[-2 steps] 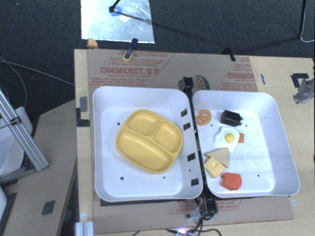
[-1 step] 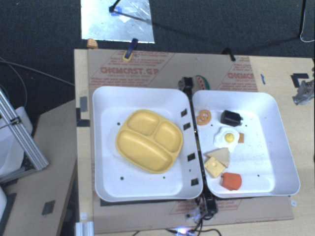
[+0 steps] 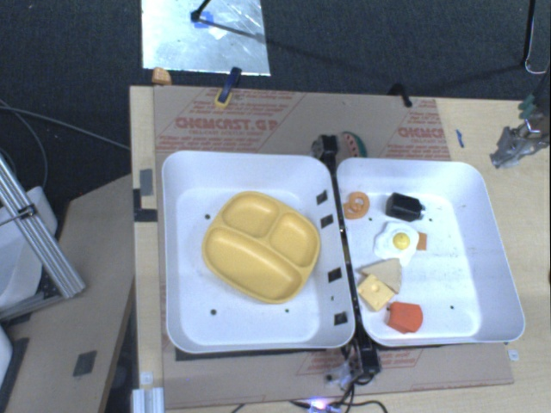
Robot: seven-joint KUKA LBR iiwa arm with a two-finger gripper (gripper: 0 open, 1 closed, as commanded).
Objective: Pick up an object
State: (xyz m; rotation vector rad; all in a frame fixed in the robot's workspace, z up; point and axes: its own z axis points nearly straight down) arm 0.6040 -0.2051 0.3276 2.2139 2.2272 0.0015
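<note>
Objects: fried egg toy (image 3: 398, 241), black block (image 3: 404, 206), orange ring (image 3: 355, 204), cheese wedge (image 3: 376, 292), red piece (image 3: 405, 317), in right bin (image 3: 494, 231).
Left bin (image 3: 185, 231): yellow divided plate (image 3: 261, 245).
Tool (image 3: 519, 141): right edge, off bin; state cannot be told.
Surface (image 3: 284, 119) writing: "CHEMCAST GP".

Your right bin (image 3: 482, 231): toys crowd its 9 o'clock side; floor toward 3 o'clock lies open for descent.

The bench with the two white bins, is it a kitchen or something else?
Probably a robot test lab, not a kitchen. The food in the right bin, like the fried egg, looks like toys. The left bin holds a yellow divided tray, and aluminium framing stands beside the bench.
</note>
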